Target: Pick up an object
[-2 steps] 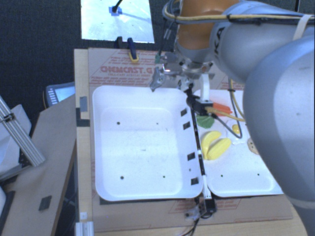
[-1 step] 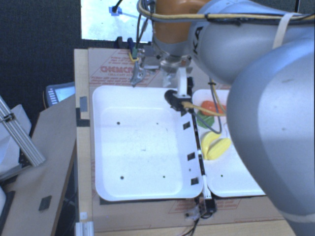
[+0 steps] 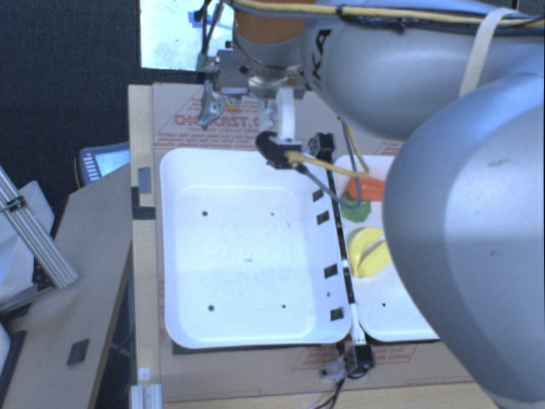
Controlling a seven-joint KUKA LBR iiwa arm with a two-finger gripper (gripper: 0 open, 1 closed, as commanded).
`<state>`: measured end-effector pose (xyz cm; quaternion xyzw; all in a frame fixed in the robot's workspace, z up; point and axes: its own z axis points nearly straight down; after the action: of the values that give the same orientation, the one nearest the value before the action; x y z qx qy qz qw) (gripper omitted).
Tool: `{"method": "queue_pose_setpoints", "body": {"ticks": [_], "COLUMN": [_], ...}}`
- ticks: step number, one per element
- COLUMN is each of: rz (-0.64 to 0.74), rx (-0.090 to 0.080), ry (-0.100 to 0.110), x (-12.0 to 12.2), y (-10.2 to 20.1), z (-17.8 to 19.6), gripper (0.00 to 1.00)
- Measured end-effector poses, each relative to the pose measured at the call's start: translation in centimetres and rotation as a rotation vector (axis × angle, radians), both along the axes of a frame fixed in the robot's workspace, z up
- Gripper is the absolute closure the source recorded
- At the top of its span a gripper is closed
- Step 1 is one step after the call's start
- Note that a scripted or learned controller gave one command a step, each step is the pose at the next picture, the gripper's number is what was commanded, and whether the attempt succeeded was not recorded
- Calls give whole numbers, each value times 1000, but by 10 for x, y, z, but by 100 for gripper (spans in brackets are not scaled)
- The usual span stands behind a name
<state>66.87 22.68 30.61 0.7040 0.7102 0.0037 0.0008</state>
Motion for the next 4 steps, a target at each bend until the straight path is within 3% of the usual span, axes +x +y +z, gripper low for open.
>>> {"method": "queue_pose_setpoints", "body": {"ticks": [1, 2, 3, 4], "rz": [-3, -5, -5, -4], "rx": [-6, -2, -1, 0], "ry": [18, 6, 4, -4], "x": [-66, -61, -60, -27], "y": [8, 7, 7, 8], "z": [-126, -108, -97, -18], "gripper": [0, 100, 100, 100]}}
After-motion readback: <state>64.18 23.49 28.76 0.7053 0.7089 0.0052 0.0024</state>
